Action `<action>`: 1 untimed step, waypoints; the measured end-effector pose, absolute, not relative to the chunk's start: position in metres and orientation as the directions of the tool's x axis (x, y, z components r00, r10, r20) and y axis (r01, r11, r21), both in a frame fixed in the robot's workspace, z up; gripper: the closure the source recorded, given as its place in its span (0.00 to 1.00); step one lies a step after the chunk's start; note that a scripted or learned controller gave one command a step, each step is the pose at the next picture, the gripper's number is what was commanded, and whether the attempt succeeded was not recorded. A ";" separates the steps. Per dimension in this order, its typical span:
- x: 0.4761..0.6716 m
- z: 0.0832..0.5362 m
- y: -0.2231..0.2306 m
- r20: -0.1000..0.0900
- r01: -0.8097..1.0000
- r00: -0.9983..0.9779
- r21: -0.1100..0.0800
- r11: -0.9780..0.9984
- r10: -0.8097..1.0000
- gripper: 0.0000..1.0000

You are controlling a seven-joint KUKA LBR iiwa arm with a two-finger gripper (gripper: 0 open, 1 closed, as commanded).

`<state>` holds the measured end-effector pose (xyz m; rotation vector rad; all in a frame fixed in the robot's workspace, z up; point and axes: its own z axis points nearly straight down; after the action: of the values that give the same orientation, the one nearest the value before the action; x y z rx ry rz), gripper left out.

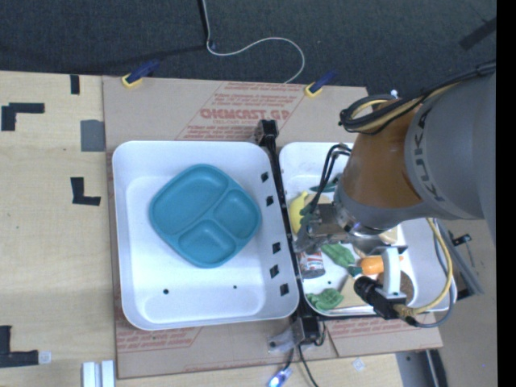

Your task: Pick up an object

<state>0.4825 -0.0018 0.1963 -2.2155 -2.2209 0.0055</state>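
My gripper (316, 230) reaches down into the right bin (310, 161), near its left wall, under the grey arm with the orange band. Around it lie small objects: a yellow piece (299, 205) just above it, a green leafy item (340, 255) to its right, an orange item (370, 265), a small red-and-white packet (311, 264) below it, and another green item (326, 300) at the bin's front edge. The arm hides much of the bin's middle and right. The gripper's tips are buried among the items.
The left bin (137, 240) holds a blue divided plate (205, 214). A black divider strip (278, 216) runs between the bins. Both stand on a cardboard sheet (234, 111) on the wooden bench. A white cable (258, 47) loops at the back.
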 end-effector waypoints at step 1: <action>0.485 0.349 0.031 0.003 1.000 -0.008 0.015 0.008 1.000 1.00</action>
<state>0.4852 0.0313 0.3486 -2.2189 -2.2358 -0.0193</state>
